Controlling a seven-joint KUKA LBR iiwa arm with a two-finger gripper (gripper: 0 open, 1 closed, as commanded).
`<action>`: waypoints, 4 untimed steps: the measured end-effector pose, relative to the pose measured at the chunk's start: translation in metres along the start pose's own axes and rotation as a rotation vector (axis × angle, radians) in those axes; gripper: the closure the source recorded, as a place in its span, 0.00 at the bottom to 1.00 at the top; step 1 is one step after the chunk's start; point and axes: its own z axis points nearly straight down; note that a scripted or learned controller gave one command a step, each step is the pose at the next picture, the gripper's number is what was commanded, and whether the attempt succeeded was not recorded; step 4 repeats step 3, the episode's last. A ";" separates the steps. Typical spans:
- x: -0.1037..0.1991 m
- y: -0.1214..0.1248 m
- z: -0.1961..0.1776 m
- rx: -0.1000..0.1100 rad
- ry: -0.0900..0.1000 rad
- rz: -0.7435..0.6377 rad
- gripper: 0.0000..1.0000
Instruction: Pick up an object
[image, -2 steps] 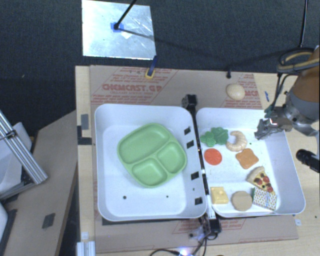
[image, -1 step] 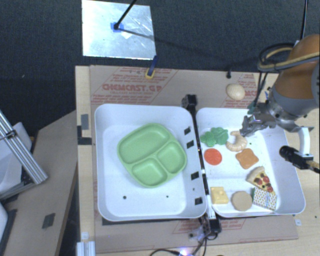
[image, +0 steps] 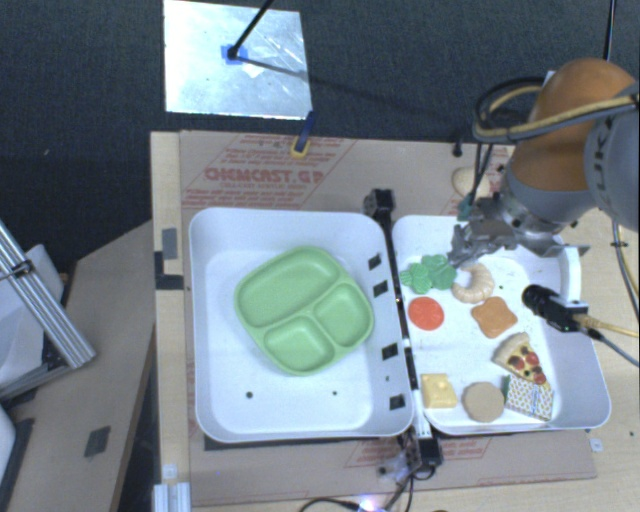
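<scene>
My gripper (image: 468, 246) hangs over the far part of the right bin (image: 585, 400), under the grey and orange arm. Just below it lie a green leafy toy (image: 428, 272) and a pale curved pastry (image: 475, 285); the gripper is close above both, and I cannot see either one held. Further toward the front of the bin lie a red round slice (image: 427, 313), a brown toast piece (image: 494, 317), a pizza slice (image: 520, 357), a yellow cheese cube (image: 437, 390), a tan round biscuit (image: 484, 402) and a patterned packet (image: 530, 399).
The left bin (image: 215, 400) holds a green divided plate (image: 303, 310). A black-clipped divider (image: 395, 320) separates the two bins. A shiny square sheet (image: 238, 60) lies on the dark floor beyond the bench.
</scene>
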 end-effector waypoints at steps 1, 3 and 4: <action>0.049 0.001 0.012 0.002 0.000 0.001 1.00; 0.140 -0.016 0.020 0.002 -0.001 0.004 1.00; 0.140 -0.016 0.020 0.002 -0.001 0.004 1.00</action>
